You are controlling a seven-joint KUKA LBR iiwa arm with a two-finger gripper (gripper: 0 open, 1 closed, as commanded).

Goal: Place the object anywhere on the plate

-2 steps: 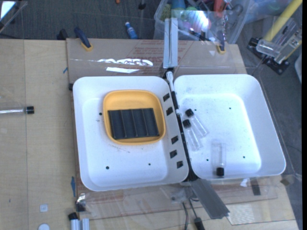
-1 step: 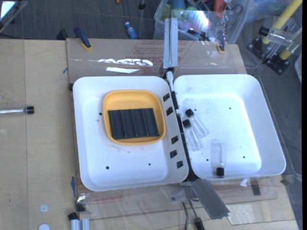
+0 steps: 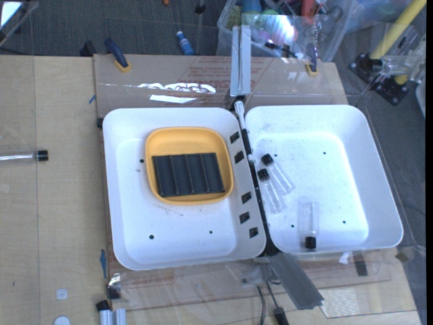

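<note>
overhead, two white bins side by side on the bench (image 3: 47,249), yellow plate (image 3: 189,139) in the left bin (image 3: 128,242) with a dark ridged block (image 3: 187,175) lying on it, clear tubes (image 3: 276,181) with black caps in the right bin (image 3: 365,181), claw state cannot be told

Yellow plate (image 3: 154,144); dark ribbed block (image 3: 188,174); white bins (image 3: 122,202); clear black-capped tubes (image 3: 308,223).

- The one camera sits above the bench (image 3: 40,202) and looks down at a slant, its far side toward the top of the frame.
- It stands far enough back to take in both white bins whole: the left bin (image 3: 128,235) at centre left, the right bin (image 3: 358,181) at centre right.
- Floor and a box of clutter (image 3: 298,9) fill the upper edge.
</note>
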